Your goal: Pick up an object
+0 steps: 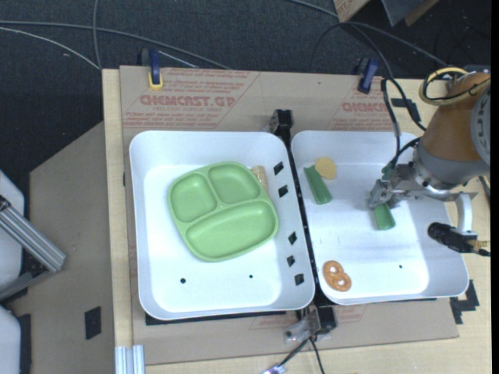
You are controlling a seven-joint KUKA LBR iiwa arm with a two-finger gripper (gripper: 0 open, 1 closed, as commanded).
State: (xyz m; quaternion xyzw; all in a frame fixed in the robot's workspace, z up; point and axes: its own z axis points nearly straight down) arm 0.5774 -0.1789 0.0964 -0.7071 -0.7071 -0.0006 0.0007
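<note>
Bench: flat brown cardboard sheet with faded red lettering, held by blue clamps at the far edge.
Left bin: shallow, glossy white plastic with rounded corners.
Divided plate: pale green, matte, three compartments, rounded outline; lies tilted in the middle of the left bin.
Small tan piece: just beside the plate's far right rim; too small to tell what it is.
Right bin: same white plastic, its left wall meeting the left bin along a row of black clips.
Green block: short, darker green, smooth, blunt-ended; lies in the right bin directly under the claw, its upper end touching or hidden by the fingertips.
Claw: grey metal gripper, pointing down over the block; from here I cannot tell whether it is released or clenched.
Arm: grey casing, orange band above the wrist.
Green stick: longer, angled, far left of the right bin.
Yellow disc: round, touching the stick's far end.
Pretzel: orange-brown, looped, near front of the right bin.
</note>
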